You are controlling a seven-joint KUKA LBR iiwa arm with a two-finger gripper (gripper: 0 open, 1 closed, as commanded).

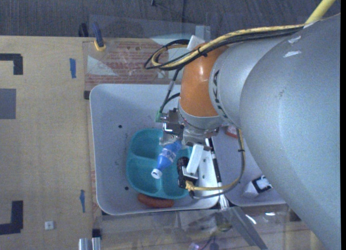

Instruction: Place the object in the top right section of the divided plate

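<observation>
one blue bottle (167,157) with a white cap (156,173) hangs tilted over the teal divided plate (138,147). its cap end points toward the view's lower left, over the ridge between the plate's compartments. its other end runs up to the gripper (173,142), which sits just under the orange band (197,89) of the grey arm (286,108). the bottle's upper end meets the gripper's tip, but i cannot tell how far the gripper is open or whether it really has hold of the bottle, because the wrist and its cables crowd that spot. nor can i tell whether the bottle touches the plate or is clear of it

the plate lies in the left white bin (108,114), in the lower part of the bin as the view shows it. two of its hollows show bare on its left side, one above the other, and its right side is covered by the bottle and the gripper

a reddish-brown sausage-shaped thing (157,201) lies on the bin floor, touching the plate's lower rim

under the arm at the right a corner of the second bin (243,189) shows, with a small black and white thing (261,184) in it. to the left of the bins is the pale wooden bench (43,135), which has black marks (13,62) and short strips of blue tape (72,68)
</observation>
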